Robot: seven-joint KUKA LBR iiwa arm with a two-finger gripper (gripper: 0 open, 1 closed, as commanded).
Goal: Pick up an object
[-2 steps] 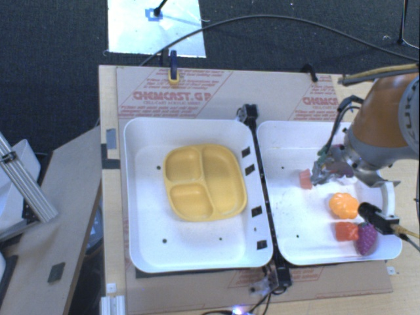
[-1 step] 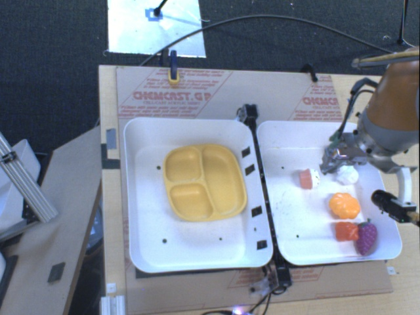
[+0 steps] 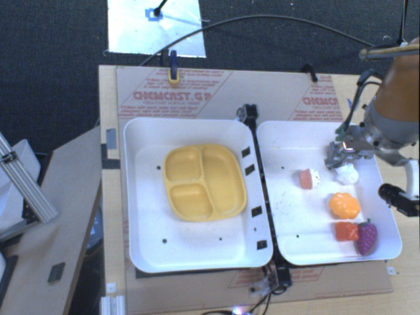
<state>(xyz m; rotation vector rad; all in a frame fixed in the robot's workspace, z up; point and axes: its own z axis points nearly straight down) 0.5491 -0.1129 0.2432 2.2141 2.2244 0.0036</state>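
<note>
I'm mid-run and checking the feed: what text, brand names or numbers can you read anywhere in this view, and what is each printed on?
"CHEMCAST GP": red print on the protective sheet under the bins, behind the left bin.
Same red logo repeated behind the right bin, running diagonally, partly cut off; not fully readable.
Faint red print at the sheet's front edge: too blurred to read.
The toys and yellow tray carry no text.

I'm reading the protective sheet under the two bins, and the red lettering on it says "CHEMCAST GP" along the strip above the left bin. I pick up the same red print again at a slant on the sheet's upper right, above the right bin, though there I can only make out parts of it. More red marks show along the sheet's front edge, too small for me to read.
</note>
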